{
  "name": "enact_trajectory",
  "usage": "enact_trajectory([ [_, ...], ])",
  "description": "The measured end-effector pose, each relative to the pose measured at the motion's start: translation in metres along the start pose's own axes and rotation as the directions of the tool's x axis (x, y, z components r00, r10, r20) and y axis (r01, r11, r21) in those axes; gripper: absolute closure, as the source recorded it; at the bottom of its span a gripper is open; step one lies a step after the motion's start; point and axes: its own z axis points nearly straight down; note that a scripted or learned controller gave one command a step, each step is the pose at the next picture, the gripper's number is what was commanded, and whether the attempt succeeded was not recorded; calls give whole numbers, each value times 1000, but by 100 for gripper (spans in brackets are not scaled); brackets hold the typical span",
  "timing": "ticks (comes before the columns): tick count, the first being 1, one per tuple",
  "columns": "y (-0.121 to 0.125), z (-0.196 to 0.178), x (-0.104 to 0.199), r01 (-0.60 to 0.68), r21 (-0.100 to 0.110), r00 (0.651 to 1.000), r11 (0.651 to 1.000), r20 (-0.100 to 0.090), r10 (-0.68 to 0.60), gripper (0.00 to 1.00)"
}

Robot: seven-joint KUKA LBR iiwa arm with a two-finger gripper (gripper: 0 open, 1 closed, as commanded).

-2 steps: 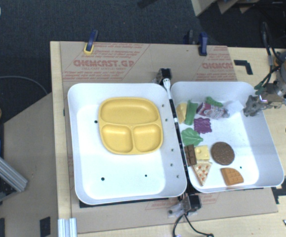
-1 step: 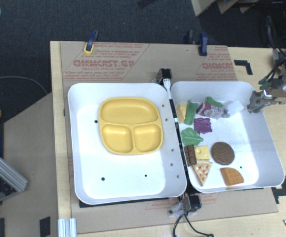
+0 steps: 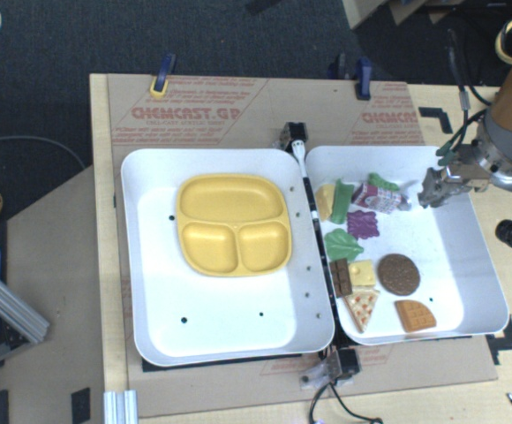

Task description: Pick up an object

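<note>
Several small toy foods lie crowded along the nine-o'clock side of the right-hand shallow white plastic bin (image 3: 477, 263), and any one of them could serve as the object to pick. They look like light, stiff moulded plastic, unlikely to break but smooth enough to slide or tip under a glancing touch. Nearest the arm, at about twelve o'clock in the cluster, sits a crumpled green-and-purple wrapped piece (image 3: 381, 193); it looks the softest of the lot and, in my judgement, the likeliest target, best pinched across its narrow middle. Touching it at nine o'clock stands a green rectangular block (image 3: 342, 205) beside a pale yellow wedge (image 3: 325, 200), and just below lies a purple bunch of grapes (image 3: 363, 224). Toward six o'clock come a green leafy piece (image 3: 342, 245), a dark brown chocolate bar (image 3: 343, 276), a small yellow cheese cube (image 3: 361, 275), a round brown cookie (image 3: 399, 274), a pizza slice (image 3: 361, 306) and an orange-brown toast-like piece (image 3: 414, 315). The cookie is flat and low, so it would be hard to grip except across its rim. The two-finger gripper (image 3: 434, 189) hovers at three o'clock from the wrapped piece, close beside it but apart; nothing sits between its prongs, and whether they are spread or closed I cannot tell. Well away at nine o'clock, the left white bin (image 3: 150, 307) holds a yellow three-compartment plastic tray (image 3: 234, 223).
</note>
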Motion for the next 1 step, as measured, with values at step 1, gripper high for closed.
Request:
enact_trajectory([
  [1, -14, 12, 58, 0, 2, 1000, 1000, -1, 0, 100],
])
